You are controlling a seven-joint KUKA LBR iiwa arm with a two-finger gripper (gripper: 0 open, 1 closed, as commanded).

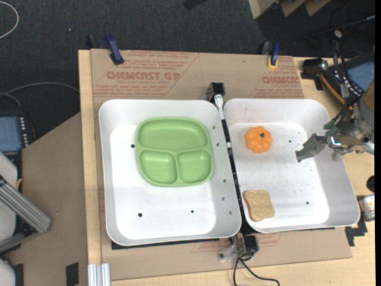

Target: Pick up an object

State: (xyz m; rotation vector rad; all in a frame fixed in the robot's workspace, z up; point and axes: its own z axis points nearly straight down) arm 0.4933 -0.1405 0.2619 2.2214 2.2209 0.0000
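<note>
Pincer [311, 148], fingers' state can't tell, hangs right of orange pumpkin [258, 140]; round toy likely rolls away if approach lands off-centre.

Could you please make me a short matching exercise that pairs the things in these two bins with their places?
Things:
1. green tray
2. pumpkin
3. toast
4. end effector

Places:
A. right bin, near edge
B. left bin
C. over the right bin's right side
D. right bin, far half

Pairs: 1-B, 2-D, 3-A, 4-C
</note>
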